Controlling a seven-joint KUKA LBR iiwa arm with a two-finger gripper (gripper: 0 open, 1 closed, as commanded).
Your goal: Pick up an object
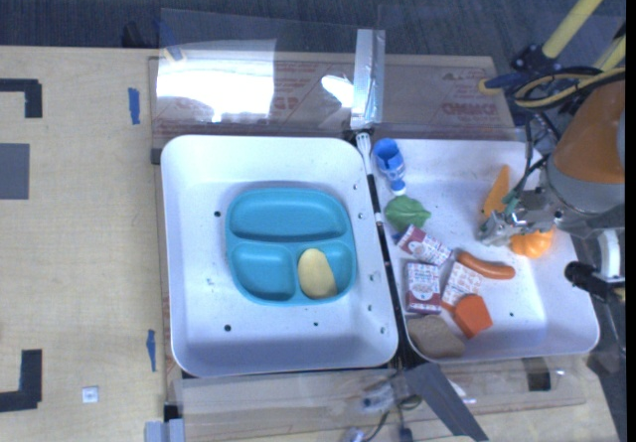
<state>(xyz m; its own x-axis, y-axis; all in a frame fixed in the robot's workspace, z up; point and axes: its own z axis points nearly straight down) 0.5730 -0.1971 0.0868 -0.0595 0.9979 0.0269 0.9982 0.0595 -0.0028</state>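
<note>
Right bin with the gripper lowered among loose items, seen from above.
The gripper (509, 220) sits low in the right bin (566, 326), near its right wall, just beside an orange round object (534, 243) and a slanted carrot-like piece (495, 192); whether its fingers are parted or closed, or grasp anything, cannot be told. Left of it lie a sausage (486, 266), an orange cup (473, 315), three small printed packets (433, 276), a green piece (406, 211) and a blue-capped bottle (390, 163) against the dividing edge. Bare white floor remains along the bin's lower right. The left bin (189, 261) holds a teal compartment tray (283, 217) with a yellow oval (316, 273) in its lower right compartment, with open margin all round. Both bins rest on a pale wooden bench (79, 251); dark carpet lies beyond.
</note>
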